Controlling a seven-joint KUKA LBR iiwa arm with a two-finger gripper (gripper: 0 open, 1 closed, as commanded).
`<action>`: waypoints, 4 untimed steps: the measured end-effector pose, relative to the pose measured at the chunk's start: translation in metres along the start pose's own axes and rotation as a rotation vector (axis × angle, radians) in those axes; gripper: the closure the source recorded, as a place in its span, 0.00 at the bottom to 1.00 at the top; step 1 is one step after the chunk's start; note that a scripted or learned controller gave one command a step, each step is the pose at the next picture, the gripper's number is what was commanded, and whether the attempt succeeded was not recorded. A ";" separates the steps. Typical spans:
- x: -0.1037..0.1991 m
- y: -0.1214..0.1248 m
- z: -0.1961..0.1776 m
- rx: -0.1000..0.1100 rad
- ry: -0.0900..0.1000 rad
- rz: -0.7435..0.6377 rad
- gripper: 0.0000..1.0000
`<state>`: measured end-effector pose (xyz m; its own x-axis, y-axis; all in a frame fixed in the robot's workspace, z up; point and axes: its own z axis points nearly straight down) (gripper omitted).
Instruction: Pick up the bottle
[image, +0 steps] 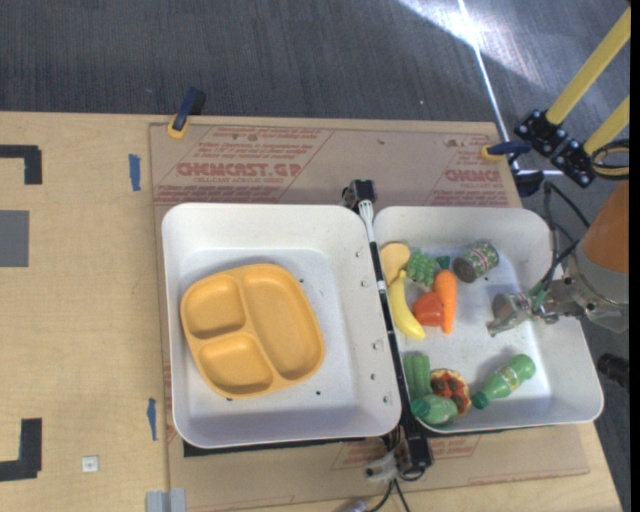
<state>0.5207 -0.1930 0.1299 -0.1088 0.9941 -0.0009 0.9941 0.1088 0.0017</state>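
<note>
Our gripper (510, 312) hovers in the right bin (470, 222), above the bottle (508, 379) and not on it

We see the green bottle lying tilted near the bin's front right corner, its darker cap end toward the toy food; we judge it a light, stiff plastic piece, smooth and apt to roll or slip, best pinched across the middle of its body. We cannot tell whether the pincer is apart or together. The right bin also holds a banana (403, 311), a carrot (446, 296), a small can (478, 260), a red pepper (430, 311) and green vegetables (426, 394); the left bin (200, 225) holds a yellow divided tray (250, 328), its three compartments bare
</note>
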 end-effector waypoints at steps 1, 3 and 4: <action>0.040 -0.037 0.008 0.003 0.002 0.027 0.00; 0.053 -0.034 0.043 -0.005 -0.001 0.485 0.00; 0.085 -0.032 -0.031 0.003 0.001 0.625 0.00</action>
<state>0.4794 -0.1122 0.1603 0.4932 0.8699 0.0006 0.8699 -0.4932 -0.0008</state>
